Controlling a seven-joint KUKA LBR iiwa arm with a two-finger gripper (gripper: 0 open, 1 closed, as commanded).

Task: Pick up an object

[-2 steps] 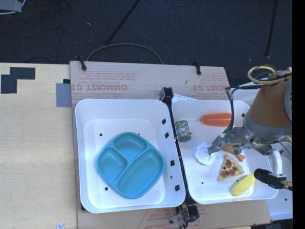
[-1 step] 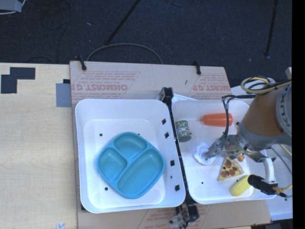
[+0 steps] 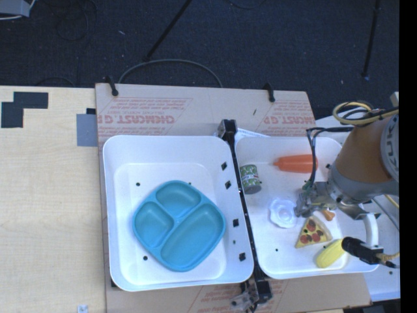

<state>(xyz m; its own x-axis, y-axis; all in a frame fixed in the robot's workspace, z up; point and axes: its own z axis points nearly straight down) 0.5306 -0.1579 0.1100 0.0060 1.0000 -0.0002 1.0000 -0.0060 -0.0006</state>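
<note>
Gripper (image 3: pixel 311 203) hovers above one pizza slice (image 3: pixel 313 232).

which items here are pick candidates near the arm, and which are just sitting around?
In play, right bin with the hand:
- pizza slice toy
- white round piece
- orange carrot-like toy
- small green can
- yellow object

Lying about:
- blue divided plate in the left bin
- cardboard sheet under both bins
</note>
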